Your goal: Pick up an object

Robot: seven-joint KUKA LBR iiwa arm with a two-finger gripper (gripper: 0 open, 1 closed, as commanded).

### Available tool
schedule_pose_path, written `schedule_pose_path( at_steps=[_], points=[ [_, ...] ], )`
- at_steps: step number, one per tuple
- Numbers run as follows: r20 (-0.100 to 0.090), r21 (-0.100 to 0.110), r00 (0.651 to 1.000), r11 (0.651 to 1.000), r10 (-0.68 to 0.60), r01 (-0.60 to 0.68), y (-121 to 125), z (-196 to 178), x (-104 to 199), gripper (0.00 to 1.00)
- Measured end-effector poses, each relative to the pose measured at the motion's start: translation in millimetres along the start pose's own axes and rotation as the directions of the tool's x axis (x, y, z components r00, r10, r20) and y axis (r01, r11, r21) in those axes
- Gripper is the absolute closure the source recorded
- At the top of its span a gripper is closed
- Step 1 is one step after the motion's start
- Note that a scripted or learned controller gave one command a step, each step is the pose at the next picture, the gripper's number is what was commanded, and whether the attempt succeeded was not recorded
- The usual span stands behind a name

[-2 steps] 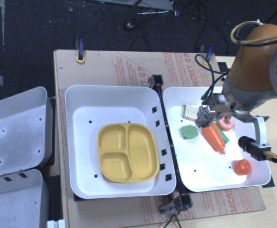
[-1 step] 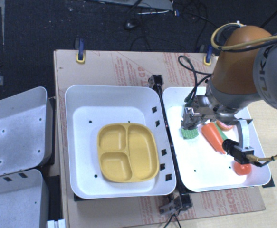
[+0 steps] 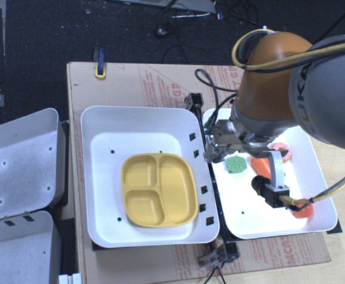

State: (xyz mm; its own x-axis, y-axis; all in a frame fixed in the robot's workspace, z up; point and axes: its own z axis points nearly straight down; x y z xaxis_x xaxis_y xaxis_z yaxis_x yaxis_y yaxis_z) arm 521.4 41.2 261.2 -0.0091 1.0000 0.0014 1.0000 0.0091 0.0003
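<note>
The gripper (image 3: 221, 148) is seen low over the left edge of the right bin (image 3: 255, 220), close to the black strip (image 3: 210, 176) by which that bin is parted from the left bin (image 3: 101, 158). How far it is open cannot be told, since it is covered from above by the wrist, and whether anything is held cannot be told either. A green knobbly ball (image 3: 237, 163) is found just beside the gripper, toward the middle of the right bin. An orange piece (image 3: 261, 165) lies next to the ball on its far side, and a pink ring (image 3: 281, 152) is partly hidden under the arm (image 3: 332, 99) beyond that. A red piece (image 3: 303, 211) is set well apart from these, near the bin's lower right corner. Much of the right bin is overhung by the arm's orange band (image 3: 267, 70). The left bin is taken up by a yellow divided plate (image 3: 159, 189), laid flat near its middle, with bare white floor around it. Both bins are borne on a cardboard sheet (image 3: 131, 78), to whose upper edge a small blue and yellow clip (image 3: 100, 68) is fixed. Two further white trays (image 3: 18, 158) are seen at the far left, off the sheet.
</note>
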Motion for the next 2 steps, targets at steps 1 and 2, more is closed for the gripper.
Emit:
schedule_pose_path(
  at_steps=[1,2],
  points=[
    [0.001,0.004,1.0,1.0,0.002,-0.002,-4.4,19.7,45.4,1.0],
    [0.001,0.002,1.0,1.0,0.008,-0.008,-3.9,18.5,42.6,0.0]
  ],
)
